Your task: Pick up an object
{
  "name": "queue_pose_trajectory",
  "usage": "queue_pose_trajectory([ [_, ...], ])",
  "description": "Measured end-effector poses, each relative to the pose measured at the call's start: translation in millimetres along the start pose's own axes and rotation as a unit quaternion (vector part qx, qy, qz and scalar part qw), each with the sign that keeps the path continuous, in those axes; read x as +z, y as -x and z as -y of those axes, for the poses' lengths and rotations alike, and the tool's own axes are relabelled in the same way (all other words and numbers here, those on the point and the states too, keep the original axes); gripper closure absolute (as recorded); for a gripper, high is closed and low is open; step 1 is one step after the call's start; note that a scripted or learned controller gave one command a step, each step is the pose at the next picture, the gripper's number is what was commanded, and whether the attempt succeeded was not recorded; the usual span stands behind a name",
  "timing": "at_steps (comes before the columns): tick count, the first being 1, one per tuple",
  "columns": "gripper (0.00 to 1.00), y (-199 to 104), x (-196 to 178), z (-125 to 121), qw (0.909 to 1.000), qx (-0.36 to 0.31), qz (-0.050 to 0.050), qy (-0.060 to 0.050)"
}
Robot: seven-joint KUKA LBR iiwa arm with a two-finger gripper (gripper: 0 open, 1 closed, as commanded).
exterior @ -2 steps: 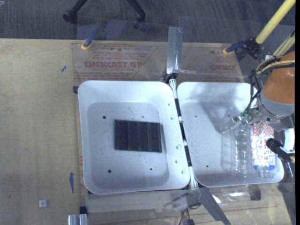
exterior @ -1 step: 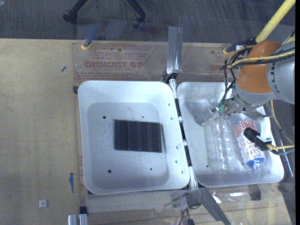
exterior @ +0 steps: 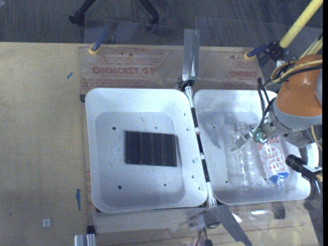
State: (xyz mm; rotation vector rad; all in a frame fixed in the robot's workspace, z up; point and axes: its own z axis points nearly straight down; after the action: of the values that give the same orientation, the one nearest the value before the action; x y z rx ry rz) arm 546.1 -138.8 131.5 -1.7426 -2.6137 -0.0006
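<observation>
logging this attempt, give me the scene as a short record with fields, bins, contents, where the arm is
left bin: shallow white bin holding a dark ribbed rectangular panel, lying flat near its middle
right bin: shallow white bin holding a clear plastic bottle and a second bottle with a red and white label and blue cap, side by side at its right end
arm: grey arm with orange band, over the right bin's right end, above the bottles
gripper: hidden under the wrist, state not visible
divider: bins meet at a shared middle edge
</observation>
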Motion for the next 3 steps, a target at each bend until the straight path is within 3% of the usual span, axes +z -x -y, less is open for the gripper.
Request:
queue_pose_trajectory([
  [1,0.0,29.4,-7.9,-10.8,0.9989,0.046,0.0,0.003],
  [2,0.0,54.0,16.6,0.5,0.9997,0.026,0.001,0.002],
  [3,0.0,31.9,43.4,-63.5,0.9999,-0.01,0.003,0.004],
])
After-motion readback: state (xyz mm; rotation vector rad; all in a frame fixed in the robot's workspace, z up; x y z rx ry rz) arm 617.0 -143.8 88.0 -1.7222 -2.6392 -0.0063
